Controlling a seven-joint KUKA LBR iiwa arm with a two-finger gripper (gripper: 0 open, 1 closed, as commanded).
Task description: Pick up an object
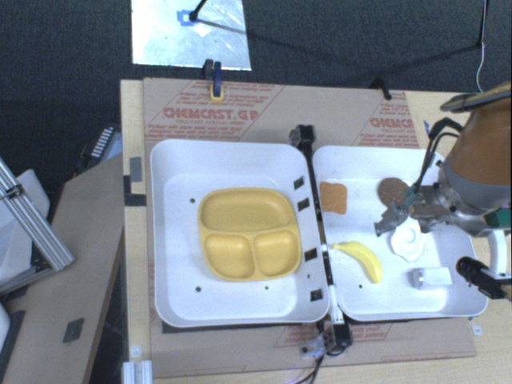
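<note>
The right bin (356, 162) holds several small items: a yellow banana (362, 258), an orange-brown square slice (334, 198), a round brown disc (391, 189), a white fried-egg shape (406, 242) and a small white block (430, 278). My gripper (389, 219) hangs low in this bin, just below the brown disc and at the upper left edge of the egg shape. Nothing can be seen held in it. The arm's grey and orange body covers the bin's right side.
The left bin (172, 214) carries a yellow divided plate (246, 232). A black divider strip (314, 222) with clips runs between the bins. Cardboard lies under both bins, and a black part (480, 277) of the arm overhangs the right bin's lower right corner.
</note>
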